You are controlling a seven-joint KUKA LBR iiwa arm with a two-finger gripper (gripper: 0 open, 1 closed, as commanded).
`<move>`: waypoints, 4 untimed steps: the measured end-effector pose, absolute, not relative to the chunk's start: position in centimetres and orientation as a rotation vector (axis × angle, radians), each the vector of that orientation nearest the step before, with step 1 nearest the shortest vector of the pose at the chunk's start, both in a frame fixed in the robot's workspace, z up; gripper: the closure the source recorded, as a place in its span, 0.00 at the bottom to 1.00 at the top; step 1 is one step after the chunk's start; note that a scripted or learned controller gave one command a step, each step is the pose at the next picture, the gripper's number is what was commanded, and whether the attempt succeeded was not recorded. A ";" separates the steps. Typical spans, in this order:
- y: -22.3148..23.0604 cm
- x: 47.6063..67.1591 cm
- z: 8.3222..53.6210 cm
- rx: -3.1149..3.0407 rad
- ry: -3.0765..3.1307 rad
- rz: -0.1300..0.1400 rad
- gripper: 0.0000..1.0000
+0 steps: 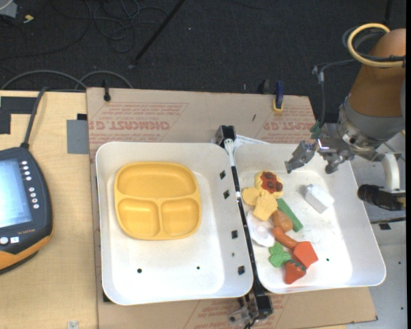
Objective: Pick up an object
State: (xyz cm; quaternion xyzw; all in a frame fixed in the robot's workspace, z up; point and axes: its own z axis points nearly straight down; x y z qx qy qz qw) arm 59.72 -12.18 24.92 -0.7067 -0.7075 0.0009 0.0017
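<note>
The right bin [356,252] holds a cluster of toy foods along its left side: a pizza slice with red topping [268,181], a yellow cracker-like piece [264,207], a green bean [290,214], an orange carrot [285,237], a red block [305,254] and a red pepper [294,272]. A small grey-white block [316,198] lies apart to their right. My gripper [316,157] hangs over the bin's upper part, above and right of the pile, fingers spread open with nothing between them.
The left bin [116,266] holds a yellow divided plate [158,200]. A black clip rail [237,211] runs between the bins. A teach pendant [14,204] sits at the far left. Cardboard [164,118] lies under both bins.
</note>
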 end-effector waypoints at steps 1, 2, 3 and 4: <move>-9.1 57.5 54.8 -2.228 -2.234 -0.015 0.00; -9.0 57.6 54.7 -2.212 -2.226 0.007 1.00; -2.4 51.6 46.5 -2.207 -2.221 0.012 1.00; 0.2 47.2 33.5 -2.210 -2.211 0.022 1.00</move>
